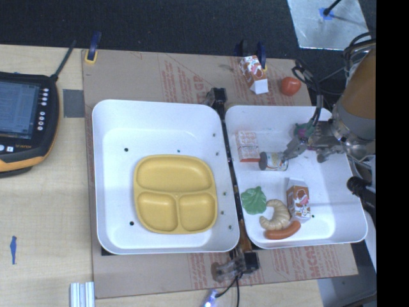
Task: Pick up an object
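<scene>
Reaching into the right bin (339, 232), gripper (281, 160) low over a small clear, red-ended object (271, 162), perhaps touching; finger state impossible to tell. Nearby: croissant (276, 215), sausage (282, 231), green leaf (254, 199).

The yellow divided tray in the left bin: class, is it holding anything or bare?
Bare. The yellow tray shows plain yellow in all three compartments, and the food items lie in the right bin.

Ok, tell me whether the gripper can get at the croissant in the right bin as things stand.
Probably yes. The croissant lies uncovered, with the gripper just above it in the right bin. The green leaf and sausage touching it crowd the grasp.
</scene>
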Controlling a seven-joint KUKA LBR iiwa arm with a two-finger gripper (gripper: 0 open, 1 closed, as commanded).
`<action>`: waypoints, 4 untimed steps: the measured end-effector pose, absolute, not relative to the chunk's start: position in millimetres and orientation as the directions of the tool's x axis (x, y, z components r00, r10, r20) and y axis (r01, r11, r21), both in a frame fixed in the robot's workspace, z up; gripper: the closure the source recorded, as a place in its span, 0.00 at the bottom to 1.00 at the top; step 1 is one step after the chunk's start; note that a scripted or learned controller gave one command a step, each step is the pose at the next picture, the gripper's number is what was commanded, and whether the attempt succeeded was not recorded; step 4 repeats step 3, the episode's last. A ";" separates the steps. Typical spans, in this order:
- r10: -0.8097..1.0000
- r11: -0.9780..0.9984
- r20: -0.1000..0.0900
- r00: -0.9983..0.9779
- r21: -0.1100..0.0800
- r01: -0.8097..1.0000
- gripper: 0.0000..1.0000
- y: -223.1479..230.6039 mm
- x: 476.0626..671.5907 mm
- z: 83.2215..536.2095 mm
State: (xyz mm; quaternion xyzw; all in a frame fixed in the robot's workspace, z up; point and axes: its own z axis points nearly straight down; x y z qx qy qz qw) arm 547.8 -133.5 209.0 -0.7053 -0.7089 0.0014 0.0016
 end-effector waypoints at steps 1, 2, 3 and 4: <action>1.000 0.004 0.001 -0.004 -0.007 1.000 0.00 -164.6 493.7 90.3; 1.000 0.009 -0.001 -0.009 -0.005 1.000 1.00 -165.3 494.7 101.4; 1.000 0.007 0.001 -0.007 -0.001 1.000 1.00 -89.4 534.4 192.4; 1.000 0.007 0.001 -0.007 -0.001 1.000 1.00 -89.4 534.4 192.4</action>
